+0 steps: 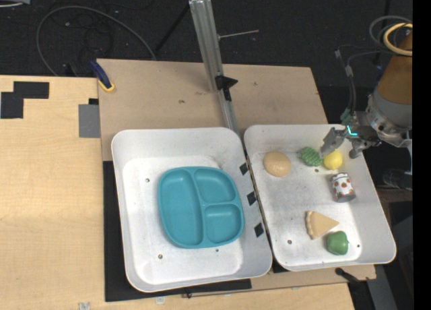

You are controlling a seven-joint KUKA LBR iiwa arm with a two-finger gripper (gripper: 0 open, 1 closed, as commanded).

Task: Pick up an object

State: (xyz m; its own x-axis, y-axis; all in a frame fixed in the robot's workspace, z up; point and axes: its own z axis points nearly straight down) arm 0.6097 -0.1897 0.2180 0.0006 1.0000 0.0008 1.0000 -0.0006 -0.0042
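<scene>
You've got the end effector (343,141) at the right bin's (296,234) upper right corner, fingers spread, gripping nothing; yellow lemon-like object (333,161) sits just below it, green ridged piece (310,156) beside that to the left; beige round item (276,164) further left; small red/white can (342,187) below the lemon; wedge slice (319,223) touching green pepper (336,242) near front edge; left bin (135,160) holds teal divided tray (200,205); both bins on the table (155,93).

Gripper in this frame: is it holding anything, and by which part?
Nothing held. The gripper hangs open above the right bin's far edge, beside the yellow toy.
</scene>
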